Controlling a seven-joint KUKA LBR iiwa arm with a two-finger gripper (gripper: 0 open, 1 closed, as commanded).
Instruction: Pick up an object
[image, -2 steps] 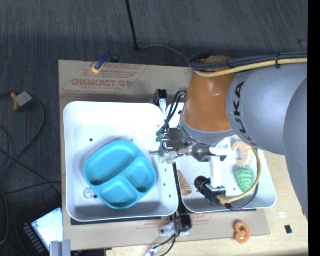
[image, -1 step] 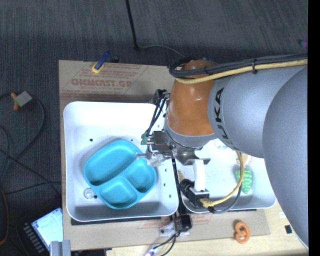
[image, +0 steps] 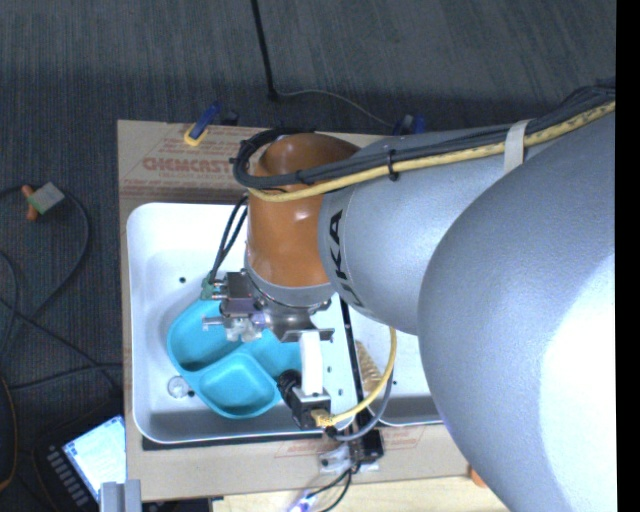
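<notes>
Gripper (image: 240, 325) low inside the left bin (image: 150, 240), hanging under the orange band (image: 290, 220) of the grey arm (image: 480, 280) that reaches in from the right. Whether spread or pressed together: cannot tell, wrist hardware in the way.

Directly beneath and slightly toward the near wall: two bright blue bowls (image: 225, 365), lying together, one partly over the other, hollow sides up. Together stretched roughly from the bin's middle toward its near rim, so long axis running diagonally toward the camera. Appears to touch or nearly touch the upper bowl's rim; nothing visibly gripped.

Likely target: the nearer bowl's edge, just below and toward the front. Probably only a short drop and a slight shift forward needed.

Near the bowls' left end, a small clear round thing (image: 177, 386) on the bin floor, too small to identify.
</notes>
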